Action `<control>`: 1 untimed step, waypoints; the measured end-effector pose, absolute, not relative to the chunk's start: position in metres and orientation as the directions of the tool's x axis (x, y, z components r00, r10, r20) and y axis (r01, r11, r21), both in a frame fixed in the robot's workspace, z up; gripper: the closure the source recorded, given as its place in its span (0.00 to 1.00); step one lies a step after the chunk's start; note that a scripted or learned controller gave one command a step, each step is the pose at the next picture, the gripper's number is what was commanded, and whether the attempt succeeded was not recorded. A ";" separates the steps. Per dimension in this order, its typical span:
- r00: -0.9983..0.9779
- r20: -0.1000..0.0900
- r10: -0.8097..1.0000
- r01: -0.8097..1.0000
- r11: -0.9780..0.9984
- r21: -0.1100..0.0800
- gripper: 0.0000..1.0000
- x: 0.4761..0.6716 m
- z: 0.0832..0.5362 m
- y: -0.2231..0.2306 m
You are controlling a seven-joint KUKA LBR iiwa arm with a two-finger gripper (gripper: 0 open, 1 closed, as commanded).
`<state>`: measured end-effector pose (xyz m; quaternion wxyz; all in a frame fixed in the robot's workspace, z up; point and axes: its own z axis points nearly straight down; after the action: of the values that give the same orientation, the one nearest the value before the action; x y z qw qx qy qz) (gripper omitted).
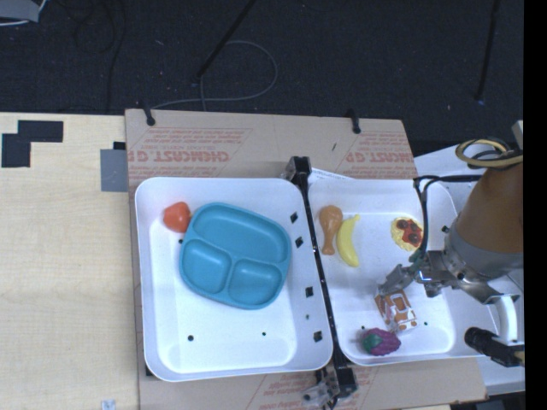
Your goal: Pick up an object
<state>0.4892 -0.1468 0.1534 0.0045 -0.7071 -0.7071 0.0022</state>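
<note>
Snack packet [398, 309], orange and white, lies flat in the right bin [436, 336], near its front edge, beside a purple toy [379, 342]. Arm [491, 220] reaches in low from the right, wrist angled down-left. Gripper [395, 282] sits just above the packet, fingers spread, pinching nothing.

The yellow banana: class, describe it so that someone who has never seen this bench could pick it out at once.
Start at the right-hand white bin, the one the arm reaches into. Near its upper left part, close to the divider between the bins, lies the banana, lengthwise and slightly curved. It is plain yellow, while the drumstick beside it, nearer the divider, is orange-brown with a narrow handle end.
</note>
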 end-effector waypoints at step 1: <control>0.001 0.003 1.000 1.000 -0.001 -0.008 0.00 0.483 0.108 -0.148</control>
<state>0.4826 -0.1476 0.1083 0.0041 -0.7074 -0.7068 0.0018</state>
